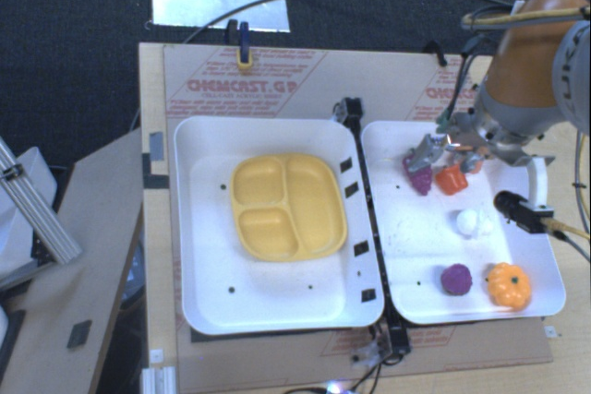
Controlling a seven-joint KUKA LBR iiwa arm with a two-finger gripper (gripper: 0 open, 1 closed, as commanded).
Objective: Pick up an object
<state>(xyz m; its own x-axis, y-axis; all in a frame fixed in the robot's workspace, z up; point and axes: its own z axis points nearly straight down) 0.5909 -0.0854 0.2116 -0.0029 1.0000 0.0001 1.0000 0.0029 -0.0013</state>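
while over bin, gripper beside orange toy

Right bin holds purple piece, orange-red piece, white ball, purple ball, orange pumpkin.

left bin: yellow tray fills the middle, bare floor around it | right bin: open floor in the middle and left | top: arm over purple toy and orange toy | white ball right | purple ball and pumpkin near front wall
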